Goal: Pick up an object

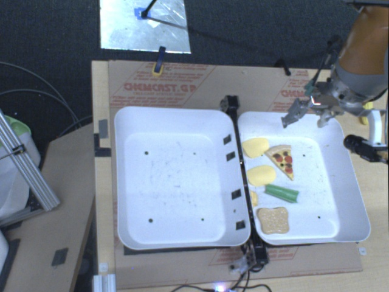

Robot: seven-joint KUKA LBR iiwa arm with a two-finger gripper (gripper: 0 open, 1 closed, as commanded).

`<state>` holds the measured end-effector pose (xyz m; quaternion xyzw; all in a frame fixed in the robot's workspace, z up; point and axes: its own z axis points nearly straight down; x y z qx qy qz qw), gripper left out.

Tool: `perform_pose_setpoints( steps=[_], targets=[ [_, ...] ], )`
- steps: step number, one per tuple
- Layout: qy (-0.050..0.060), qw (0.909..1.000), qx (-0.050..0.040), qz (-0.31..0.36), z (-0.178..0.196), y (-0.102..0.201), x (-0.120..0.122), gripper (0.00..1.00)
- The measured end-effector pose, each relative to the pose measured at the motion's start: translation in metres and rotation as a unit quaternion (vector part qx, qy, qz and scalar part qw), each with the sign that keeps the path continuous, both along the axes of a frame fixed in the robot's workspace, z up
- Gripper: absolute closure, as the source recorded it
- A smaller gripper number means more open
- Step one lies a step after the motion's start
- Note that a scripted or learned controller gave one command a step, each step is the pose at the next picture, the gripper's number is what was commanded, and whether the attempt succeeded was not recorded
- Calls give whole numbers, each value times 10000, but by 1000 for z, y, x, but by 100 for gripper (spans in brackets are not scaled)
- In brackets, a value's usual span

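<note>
Hovering gripper (309, 115) above the right bin's (340, 181) far rim, fingers spread, nothing between them.

Toy food lies along that bin's left side: two yellow pieces (256, 146), a pizza slice (282, 160), a green bean (282, 193) and a toast slice (273, 220); its right half lies bare. The left bin (176, 181) touches it on the cardboard-covered worktop (182, 84).

Even, fairly bright overhead light; the two white bins (176, 181) are near blown out, with soft shadows along their inner walls. A metal sheet (144, 16) beyond the counter's far edge shows patchy glare. The picture is low-resolution, slightly soft and grainy, and the dark floor (48, 35) holds little detail.
</note>
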<state>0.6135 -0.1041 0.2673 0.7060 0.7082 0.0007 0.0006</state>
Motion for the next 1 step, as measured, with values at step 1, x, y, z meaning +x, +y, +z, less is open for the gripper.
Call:
perform_pose_setpoints(
  steps=[1],
  targets=[
    [-23,10000,8,37,38,70,16,0]
  ],
)
